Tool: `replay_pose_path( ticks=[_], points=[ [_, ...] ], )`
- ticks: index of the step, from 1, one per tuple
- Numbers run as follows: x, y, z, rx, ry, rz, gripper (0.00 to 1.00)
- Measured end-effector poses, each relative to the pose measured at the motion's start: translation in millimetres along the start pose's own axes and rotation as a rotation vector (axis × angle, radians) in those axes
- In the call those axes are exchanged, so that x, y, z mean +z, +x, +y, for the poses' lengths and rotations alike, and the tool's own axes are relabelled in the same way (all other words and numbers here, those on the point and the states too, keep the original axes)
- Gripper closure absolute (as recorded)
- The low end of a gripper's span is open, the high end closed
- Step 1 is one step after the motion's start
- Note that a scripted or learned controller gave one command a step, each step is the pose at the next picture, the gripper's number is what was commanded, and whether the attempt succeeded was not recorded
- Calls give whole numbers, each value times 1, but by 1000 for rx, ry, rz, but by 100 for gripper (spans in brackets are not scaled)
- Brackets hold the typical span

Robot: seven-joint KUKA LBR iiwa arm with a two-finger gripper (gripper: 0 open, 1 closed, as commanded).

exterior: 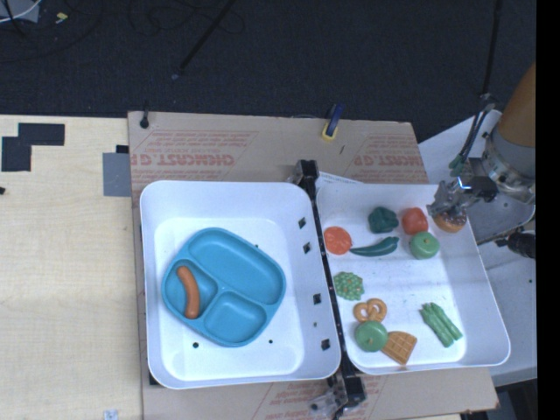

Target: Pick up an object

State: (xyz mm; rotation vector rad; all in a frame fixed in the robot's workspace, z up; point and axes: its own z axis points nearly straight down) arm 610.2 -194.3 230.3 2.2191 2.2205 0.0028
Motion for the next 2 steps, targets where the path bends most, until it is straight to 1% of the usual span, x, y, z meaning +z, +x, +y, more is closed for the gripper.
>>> replay_pose_path(
  ticks=[1, 2],
  points=[
    [8, 45, 11, -3, 5, 2, 100],
    [11, 98, 26, -4, 4, 2, 100]
  ],
)
